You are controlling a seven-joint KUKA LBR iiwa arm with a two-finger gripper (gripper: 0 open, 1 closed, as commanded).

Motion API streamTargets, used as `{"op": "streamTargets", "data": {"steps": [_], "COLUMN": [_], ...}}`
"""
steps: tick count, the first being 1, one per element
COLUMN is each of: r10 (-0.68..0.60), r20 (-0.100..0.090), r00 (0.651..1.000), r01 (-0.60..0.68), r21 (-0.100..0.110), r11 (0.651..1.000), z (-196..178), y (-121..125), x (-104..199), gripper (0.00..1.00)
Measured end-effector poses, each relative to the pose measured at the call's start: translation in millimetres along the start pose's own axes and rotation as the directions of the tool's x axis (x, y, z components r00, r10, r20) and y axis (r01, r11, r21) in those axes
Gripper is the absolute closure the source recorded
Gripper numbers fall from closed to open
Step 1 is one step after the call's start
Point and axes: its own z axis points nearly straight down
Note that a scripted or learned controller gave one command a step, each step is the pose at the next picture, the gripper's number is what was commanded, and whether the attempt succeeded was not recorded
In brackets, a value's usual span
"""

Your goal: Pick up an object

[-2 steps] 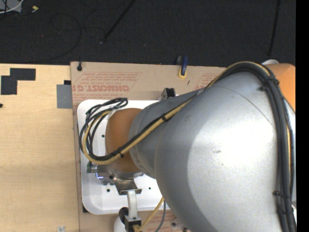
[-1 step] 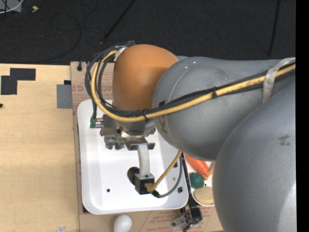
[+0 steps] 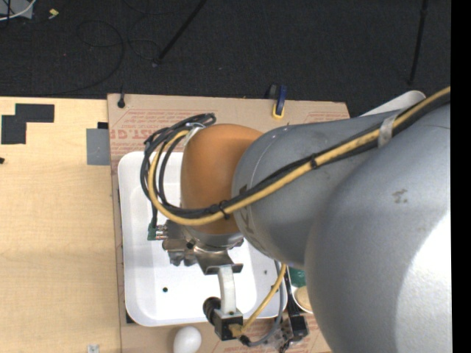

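Dark floor up top, pale wood bench below, and a cardboard sheet under the white bin. I'll place everything off that bin.

From the overhead camera, the arm reaches in over the bin's right side and hides most of it. The gripper hangs over the bin's middle. Honestly can't tell if the claw is apart or together, it's tucked under the wrist.

Nearest candidate is a small white ball just past the bin's near rim, and it looks to be outside the bin. My guess is it's light, hard and smooth, so it'll roll or squirt out. I'd pinch it dead across the widest part.

A green thing peeks out off the bin's right edge, too hidden to identify.
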Motion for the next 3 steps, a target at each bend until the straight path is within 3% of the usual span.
{"op": "streamTargets", "data": {"steps": [1,2,3], "r10": [-0.002,-0.001,-0.001], "r20": [-0.004,-0.001,-0.010], "r00": [1.000,1.000,1.000], "r01": [0.002,0.001,0.000], "r21": [-0.011,-0.004,-0.024], "r11": [1.000,1.000,1.000], "z": [-42.4,-32.7,-283.9], "y": [34.4,16.2,1.0], "x": [18.5,17.0,-19.1], "gripper": [1.00,1.00,1.00]}}
